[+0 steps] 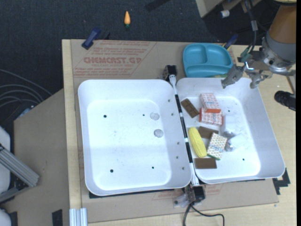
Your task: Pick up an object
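My gripper (pixel 242 79) hangs above the far edge of the right bin (pixel 263 131), fingers spread apart with nothing between them. Below and to its left in that bin lie a red and white box (pixel 210 109), a brown bar (pixel 190 108), a yellow corn cob (pixel 197 141), a small checkered packet (pixel 217 145) and another brown piece (pixel 205 163) near the front wall. The left bin (pixel 129 135) holds two small round discs (pixel 156 125).
A teal divided tray (pixel 207 60) sits behind the right bin, just left of the gripper. A blue clip (pixel 91 38) and a small orange carrot-shaped piece (pixel 127 18) lie beyond the board. Cables run at the far left.
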Controlling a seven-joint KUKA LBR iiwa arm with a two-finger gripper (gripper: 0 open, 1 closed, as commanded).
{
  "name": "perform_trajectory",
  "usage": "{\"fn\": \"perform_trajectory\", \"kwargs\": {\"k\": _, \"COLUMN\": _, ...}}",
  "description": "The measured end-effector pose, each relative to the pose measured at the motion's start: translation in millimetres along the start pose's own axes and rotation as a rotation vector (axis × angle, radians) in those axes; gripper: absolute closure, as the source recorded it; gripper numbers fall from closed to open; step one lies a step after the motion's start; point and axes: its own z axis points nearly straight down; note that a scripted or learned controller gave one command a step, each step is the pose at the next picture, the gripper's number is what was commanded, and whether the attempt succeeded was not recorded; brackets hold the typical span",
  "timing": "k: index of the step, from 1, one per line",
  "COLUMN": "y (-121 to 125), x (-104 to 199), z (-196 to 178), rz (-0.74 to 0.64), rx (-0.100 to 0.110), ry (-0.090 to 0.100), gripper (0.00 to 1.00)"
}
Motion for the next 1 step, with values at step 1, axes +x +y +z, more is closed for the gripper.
{"fn": "perform_trajectory", "kwargs": {"k": 1, "y": 48.1, "x": -17.3, "z": 165.2, "rz": 0.0, "rx": -0.006, "ry": -0.002, "gripper": 0.0}}
